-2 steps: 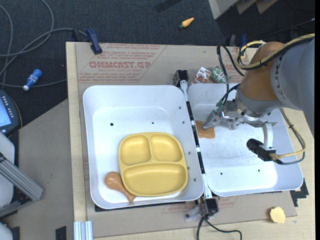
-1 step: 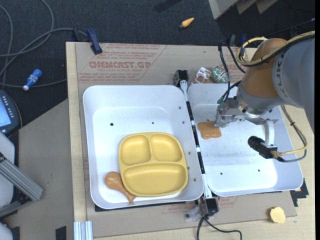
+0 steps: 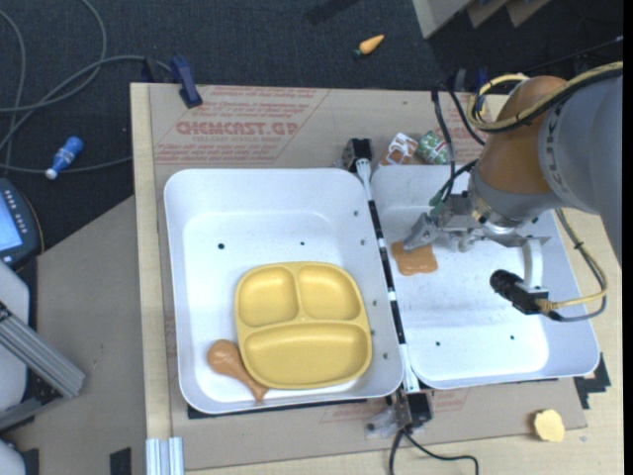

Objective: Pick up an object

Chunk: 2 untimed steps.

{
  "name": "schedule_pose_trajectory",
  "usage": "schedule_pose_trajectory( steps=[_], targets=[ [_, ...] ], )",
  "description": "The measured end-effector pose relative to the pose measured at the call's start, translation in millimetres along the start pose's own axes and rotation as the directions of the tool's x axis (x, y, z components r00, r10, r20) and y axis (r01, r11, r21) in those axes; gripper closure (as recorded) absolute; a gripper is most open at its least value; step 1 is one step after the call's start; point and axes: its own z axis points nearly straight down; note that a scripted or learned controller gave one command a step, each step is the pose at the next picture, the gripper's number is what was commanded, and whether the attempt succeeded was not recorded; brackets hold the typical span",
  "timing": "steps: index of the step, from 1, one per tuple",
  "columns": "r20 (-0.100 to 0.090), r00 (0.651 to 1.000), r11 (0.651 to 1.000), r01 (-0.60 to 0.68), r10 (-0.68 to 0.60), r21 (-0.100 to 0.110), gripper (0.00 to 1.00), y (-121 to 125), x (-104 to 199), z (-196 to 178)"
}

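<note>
Yellow divided plate and a toy drumstick sit lower centre. Right of centre, the gripper hangs above a flat tan piece by the right bin wall; finger state: cannot tell. Risk: the thin piece slips, or fingers snag the wall. Arm enters from upper right, wrist down.

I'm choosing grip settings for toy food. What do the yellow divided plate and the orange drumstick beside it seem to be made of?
The yellow divided plate looks like moulded plastic, semi-matte: uniform colour, rounded compartment ridges, soft highlights. The orange drumstick appears to be plastic or rubbery toy material, smooth and evenly coloured; whether it is hard or soft cannot be told.
</note>
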Motion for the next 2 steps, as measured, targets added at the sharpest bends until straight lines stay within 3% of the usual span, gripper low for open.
schedule_pose_trajectory(
  steps=[1, 2],
  targets=[
    [0.001, 1.0, 1.0, 0.001, -0.001, 0.004, 0.0, -2.3, 3.5, 10.5],
    [0.001, 1.0, 1.0, 0.001, -0.001, 0.0, 0.0, -1.0, -15.1, 9.9]
  ],
)
